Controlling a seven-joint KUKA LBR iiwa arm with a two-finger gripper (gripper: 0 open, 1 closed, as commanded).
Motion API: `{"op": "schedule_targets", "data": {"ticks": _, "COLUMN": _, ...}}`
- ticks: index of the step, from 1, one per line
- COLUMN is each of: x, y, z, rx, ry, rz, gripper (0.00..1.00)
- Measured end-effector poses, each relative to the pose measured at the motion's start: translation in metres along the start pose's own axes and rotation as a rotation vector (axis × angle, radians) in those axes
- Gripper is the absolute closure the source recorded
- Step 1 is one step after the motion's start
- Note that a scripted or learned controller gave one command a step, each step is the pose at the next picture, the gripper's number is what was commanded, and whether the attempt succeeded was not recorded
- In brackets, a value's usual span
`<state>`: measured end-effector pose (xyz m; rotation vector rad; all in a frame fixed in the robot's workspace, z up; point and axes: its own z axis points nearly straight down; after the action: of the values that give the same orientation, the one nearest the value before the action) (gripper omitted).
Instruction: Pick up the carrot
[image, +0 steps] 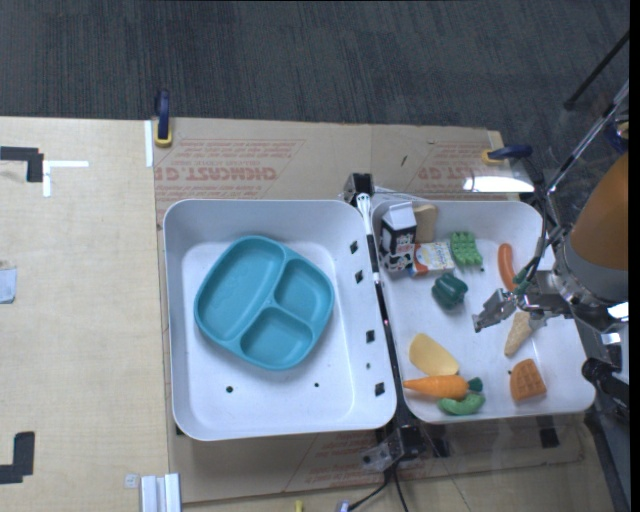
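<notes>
The carrot, orange with a small green top, lies flat near the front edge of the right bin. My gripper hovers over the middle right of that bin, up and to the right of the carrot and well apart from it. Its fingers look spread open with nothing between them. A tan wedge lies just under the gripper.
Next to the carrot are a green pod, a yellow slice and a waffle. Farther back lie a dark green pepper, a red sausage, a green block and a carton. The left bin holds a blue divided plate.
</notes>
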<state>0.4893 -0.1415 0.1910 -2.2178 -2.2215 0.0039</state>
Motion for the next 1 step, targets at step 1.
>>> {"op": "schedule_targets", "data": {"ticks": 1, "x": 0.0336, "y": -0.0105, "z": 0.0999, "rx": -0.003, "ry": 0.0, "rz": -0.143, "gripper": 0.0}}
